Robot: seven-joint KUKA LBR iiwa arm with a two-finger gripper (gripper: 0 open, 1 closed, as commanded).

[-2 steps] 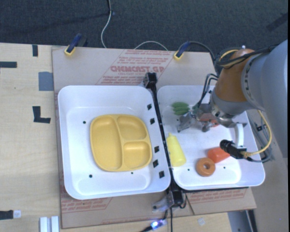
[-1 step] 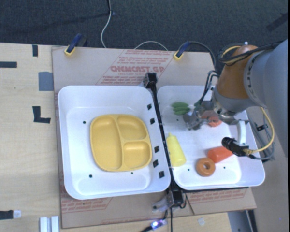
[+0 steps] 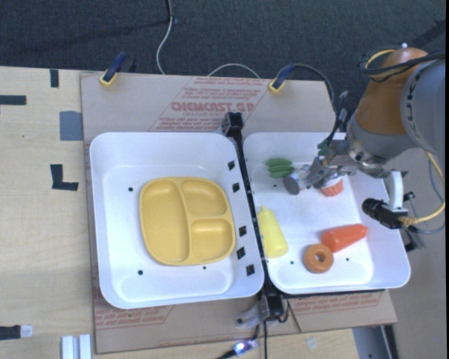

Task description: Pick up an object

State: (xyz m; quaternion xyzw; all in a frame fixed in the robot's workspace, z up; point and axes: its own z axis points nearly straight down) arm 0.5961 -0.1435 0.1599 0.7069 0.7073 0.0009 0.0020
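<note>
1. On your far left is the bare wooden surface [image 3: 30,200] with a few dark tape marks. A cardboard sheet [image 3: 202,107] lies over it, under both bins, held by two blue-and-yellow clamps at its far edge.
2. Left bin [image 3: 112,163]: one yellow divided tray [image 3: 187,219], three compartments, flat on the floor, roughly centred.
3. A black divider strip [image 3: 243,200] runs near-to-far between the two bins.
4. Right bin [image 3: 374,275], left side: a yellow bottle-shaped toy [image 3: 272,232] lying just beside the divider, neck pointing far.
5. Far-left part of the right bin: a green leafy toy [image 3: 278,166]. A small grey item [image 3: 291,183] lies just near of it.
6. Near side of the right bin: a brown ring doughnut [image 3: 318,259], with an orange carrot-like piece [image 3: 344,236] just right of it, apparently touching.
7. Gripper [image 3: 316,173] is low in the far half of the right bin, just right of the grey item; a red-orange item [image 3: 331,189] sits right beside it. You can't tell from this view how the jaws are set, or whether anything is between them.
8. Arm [image 3: 389,111] comes in from the right, orange band above the wrist.
</note>
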